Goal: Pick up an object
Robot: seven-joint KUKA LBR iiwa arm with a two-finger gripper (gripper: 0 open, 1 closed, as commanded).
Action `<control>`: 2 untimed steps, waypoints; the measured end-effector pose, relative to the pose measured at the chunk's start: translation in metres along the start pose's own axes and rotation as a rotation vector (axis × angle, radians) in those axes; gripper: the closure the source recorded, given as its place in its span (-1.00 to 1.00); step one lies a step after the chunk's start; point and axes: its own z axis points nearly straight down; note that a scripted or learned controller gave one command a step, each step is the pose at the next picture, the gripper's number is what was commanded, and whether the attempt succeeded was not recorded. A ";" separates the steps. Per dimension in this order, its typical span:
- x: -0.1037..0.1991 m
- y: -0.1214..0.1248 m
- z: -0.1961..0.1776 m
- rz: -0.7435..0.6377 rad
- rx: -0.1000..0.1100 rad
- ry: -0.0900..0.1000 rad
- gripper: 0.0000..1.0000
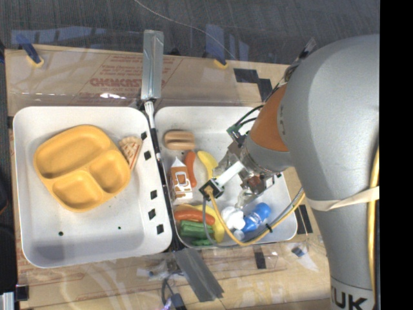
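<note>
Toy foods (193, 217) crowd the right bin (216, 126): a brown bun (179, 139) at the far end, a yellow banana (207, 163) below it, and a blue-and-white bottle (255, 217) near the front. The gripper (253, 187) hangs low over this bin, just above the bottle (whether it is clamped on anything cannot be told). A yellow divided plate (80, 166) lies in the left bin (77, 241).

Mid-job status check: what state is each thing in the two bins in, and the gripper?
yellow divided plate, lying right way up in the left bin
waffle piece, lying beside the plate's right edge
hot dog, lying flat at the right bin's far end
banana, lying flat, left of the gripper
blue-and-white bottle, on its side beside the gripper
gripper, low in the right bin, grasp unclear
</note>
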 end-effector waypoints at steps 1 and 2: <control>0.063 -0.005 0.018 0.209 -0.014 0.018 -1.00; 0.055 0.046 0.025 0.235 -0.004 0.005 -1.00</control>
